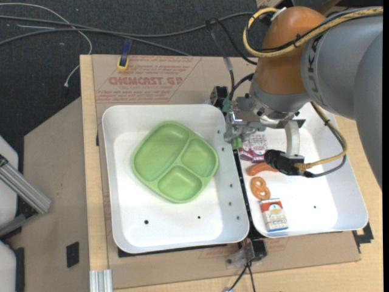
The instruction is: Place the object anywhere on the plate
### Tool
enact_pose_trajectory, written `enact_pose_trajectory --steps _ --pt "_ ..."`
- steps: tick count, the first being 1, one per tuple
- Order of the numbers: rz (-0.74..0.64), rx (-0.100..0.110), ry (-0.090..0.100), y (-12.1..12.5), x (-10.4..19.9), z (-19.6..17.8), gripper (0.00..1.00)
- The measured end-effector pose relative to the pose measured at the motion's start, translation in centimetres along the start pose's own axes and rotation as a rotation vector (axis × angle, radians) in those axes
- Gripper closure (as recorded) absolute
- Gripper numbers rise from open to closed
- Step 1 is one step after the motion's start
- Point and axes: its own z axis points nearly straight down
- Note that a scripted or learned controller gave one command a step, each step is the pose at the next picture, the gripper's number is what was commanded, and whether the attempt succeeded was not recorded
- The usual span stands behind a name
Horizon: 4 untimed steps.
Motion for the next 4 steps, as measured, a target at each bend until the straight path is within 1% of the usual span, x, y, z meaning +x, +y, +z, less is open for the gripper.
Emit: enact_pose_trajectory --steps 1,2,3,4 --pt "-0.001 -0.004 0.0 -0.8 5.4 -0.7 1.0" --pt "0.001 0.001 -0.001 -3.7 10.4 0.2 1.0" --pt "0.0 -0.001 -0.001 -4.8 15.0 0.4 1.0" --pt "0.005 -0.002 -0.002 -4.7 14.7 0.4 0.0"
